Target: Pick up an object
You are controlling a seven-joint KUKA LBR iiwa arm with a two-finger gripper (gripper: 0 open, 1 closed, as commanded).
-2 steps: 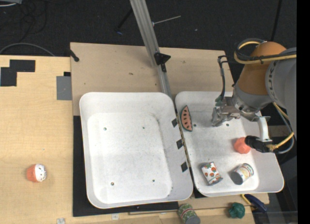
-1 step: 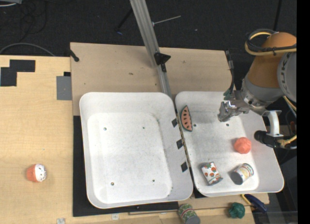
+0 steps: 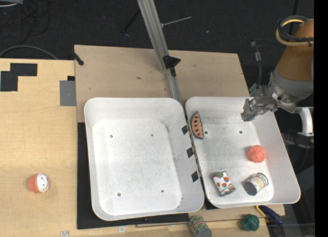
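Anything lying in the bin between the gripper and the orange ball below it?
Nothing: in the camera view, bare white floor of the right bin separates the gripper from the orange ball.

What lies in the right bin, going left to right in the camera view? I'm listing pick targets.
Watermelon-slice toy → small white box with red spots → the hand, up near the far rim.

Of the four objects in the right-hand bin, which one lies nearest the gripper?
The orange ball. It sits just below the gripper, toward the bin's right side, while the watermelon slice lies at the left wall and the patterned box and can lie at the front.
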